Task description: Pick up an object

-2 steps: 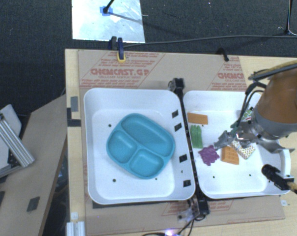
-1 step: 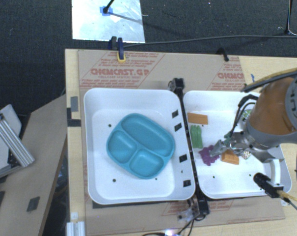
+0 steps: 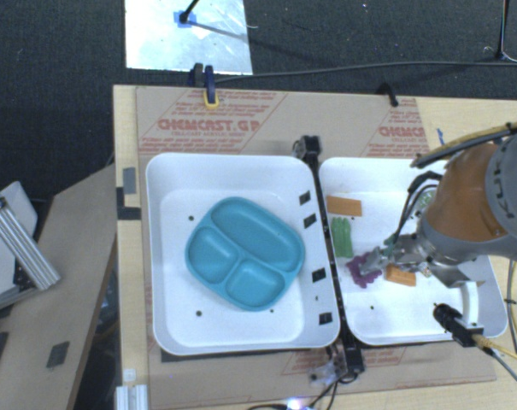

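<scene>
- Left bin (image 3: 168, 254): blue divided plate (image 3: 243, 252).
- Right bin (image 3: 369, 323): orange block (image 3: 343, 206), green piece (image 3: 341, 237), purple object (image 3: 363, 269), small orange piece (image 3: 401, 276).
- Tool (image 3: 388, 259): low beside the purple object; finger state cannot be told.

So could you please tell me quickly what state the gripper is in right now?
Gripper: low in the right bin, beside the purple object and the orange piece; open or closed cannot be told.

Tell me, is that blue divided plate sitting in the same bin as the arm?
No, the blue plate lies in the left bin, while the arm works over the right bin.
</scene>
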Action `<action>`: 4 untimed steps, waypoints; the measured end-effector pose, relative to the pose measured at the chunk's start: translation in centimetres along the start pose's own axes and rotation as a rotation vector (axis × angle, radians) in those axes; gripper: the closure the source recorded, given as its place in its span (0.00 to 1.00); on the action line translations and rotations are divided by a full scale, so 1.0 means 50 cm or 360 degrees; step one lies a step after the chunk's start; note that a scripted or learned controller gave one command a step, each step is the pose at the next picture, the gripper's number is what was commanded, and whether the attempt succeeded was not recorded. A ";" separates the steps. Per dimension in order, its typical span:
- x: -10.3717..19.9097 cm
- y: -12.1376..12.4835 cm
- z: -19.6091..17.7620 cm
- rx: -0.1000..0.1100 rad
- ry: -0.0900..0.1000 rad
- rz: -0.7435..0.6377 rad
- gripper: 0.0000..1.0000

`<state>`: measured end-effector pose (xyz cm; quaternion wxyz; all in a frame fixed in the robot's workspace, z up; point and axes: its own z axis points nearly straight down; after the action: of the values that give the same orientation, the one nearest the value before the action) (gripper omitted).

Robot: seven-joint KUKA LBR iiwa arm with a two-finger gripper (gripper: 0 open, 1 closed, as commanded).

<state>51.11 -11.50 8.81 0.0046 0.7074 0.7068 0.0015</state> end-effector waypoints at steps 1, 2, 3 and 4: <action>-0.005 0.008 -0.029 -0.0023 -0.0010 0.0002 1.00; 0.014 0.011 -0.144 0.0005 0.0006 -0.0010 1.00; 0.007 0.022 -0.271 0.0001 0.0004 -0.0009 1.00; 0.006 0.025 -0.319 0.0006 0.0006 -0.0009 1.00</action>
<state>52.24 -11.12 24.78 0.0019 0.7055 0.7087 0.0014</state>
